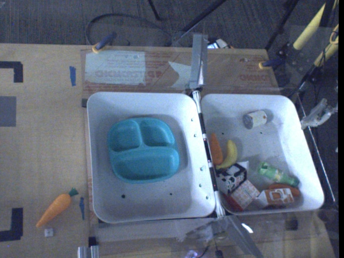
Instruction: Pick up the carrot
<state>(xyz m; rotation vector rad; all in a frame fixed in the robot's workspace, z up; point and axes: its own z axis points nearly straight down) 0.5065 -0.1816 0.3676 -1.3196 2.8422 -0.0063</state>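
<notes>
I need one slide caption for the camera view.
Carrot lies on the bench, left of the bin holding a blue tray.

Worktop (43, 85): pale wood surface. Two white bins rest directly on it, side by side and touching: left bin (102, 198) and right bin (285, 109). A carrot (54, 209) lies on the bare wood just left of the left bin's near corner, outside both bins. Black tape marks (12, 71) sit well left of that bin.

Dim bluish light, soft focus throughout, mild glare on white bins (140, 104)
</notes>
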